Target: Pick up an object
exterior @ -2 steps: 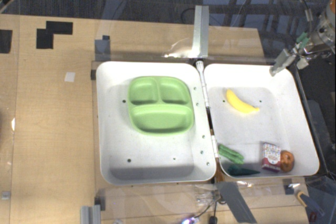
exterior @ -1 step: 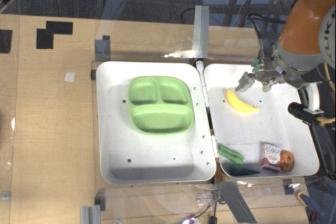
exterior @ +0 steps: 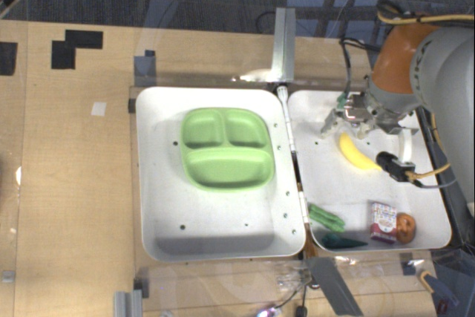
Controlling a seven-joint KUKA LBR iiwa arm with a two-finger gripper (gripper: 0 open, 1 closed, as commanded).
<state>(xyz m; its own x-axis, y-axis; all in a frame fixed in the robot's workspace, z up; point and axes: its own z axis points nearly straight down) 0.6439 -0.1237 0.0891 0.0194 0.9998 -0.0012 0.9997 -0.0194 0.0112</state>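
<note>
Camera view from above, slanted down on a pale wooden bench (exterior: 67, 182) bearing two shallow white bins side by side. Lying in the left white bin (exterior: 159, 226) is a green plastic plate with three compartments (exterior: 225, 147). The grey arm with its orange band (exterior: 397, 59) reaches in from the right, and its two-finger metal gripper (exterior: 347, 122) hangs low in the upper part of the right white bin (exterior: 312, 159), directly above the upper end of a yellow banana (exterior: 358, 154). Its fingers look spread apart, with nothing gripped between them; whether they touch the banana cannot be told. Near the front wall of the same bin lie a small green flat object (exterior: 326, 217), a dark teal object (exterior: 340, 240), a purple and white packet (exterior: 383, 222) and, touching it, a round reddish-brown object (exterior: 405, 227).
</note>
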